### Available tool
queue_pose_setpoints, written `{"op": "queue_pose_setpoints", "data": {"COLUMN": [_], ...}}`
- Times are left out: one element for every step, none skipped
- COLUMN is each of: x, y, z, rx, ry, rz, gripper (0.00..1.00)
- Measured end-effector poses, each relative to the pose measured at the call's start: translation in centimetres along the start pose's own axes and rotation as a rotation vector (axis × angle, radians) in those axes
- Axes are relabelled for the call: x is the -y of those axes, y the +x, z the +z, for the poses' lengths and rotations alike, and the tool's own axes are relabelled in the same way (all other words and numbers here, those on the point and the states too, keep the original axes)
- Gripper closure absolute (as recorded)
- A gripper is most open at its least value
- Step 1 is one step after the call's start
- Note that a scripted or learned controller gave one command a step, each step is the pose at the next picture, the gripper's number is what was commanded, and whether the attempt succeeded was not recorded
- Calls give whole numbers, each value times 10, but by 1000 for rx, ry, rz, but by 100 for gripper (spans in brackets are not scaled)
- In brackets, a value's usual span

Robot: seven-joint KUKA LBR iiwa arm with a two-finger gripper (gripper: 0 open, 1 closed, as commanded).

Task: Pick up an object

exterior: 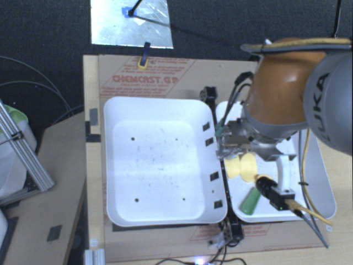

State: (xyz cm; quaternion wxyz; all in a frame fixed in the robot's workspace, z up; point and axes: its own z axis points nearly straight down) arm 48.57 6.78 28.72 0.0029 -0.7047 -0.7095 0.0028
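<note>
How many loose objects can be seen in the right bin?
2: a yellow object below the arm, and a green object near the front rim. The arm may hide others.

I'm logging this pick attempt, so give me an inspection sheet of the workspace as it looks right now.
Surface: left bin and right bin, side by side on a cardboard sheet.
Job's things: yellow object and green object in the right bin.
Clutter: nothing seen.
Hand: hidden under the arm, which hangs over the right bin.
Cables: yellow cable over the right bin; black cable by the wrist.
Surroundings: metal plate on dark floor.
</note>
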Motion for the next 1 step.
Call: {"op": "queue_pose_setpoints", "data": {"x": [-5], "y": [-8], "z": [-112], "rx": [-2], "ry": [-23], "rz": [3], "gripper": [100]}}
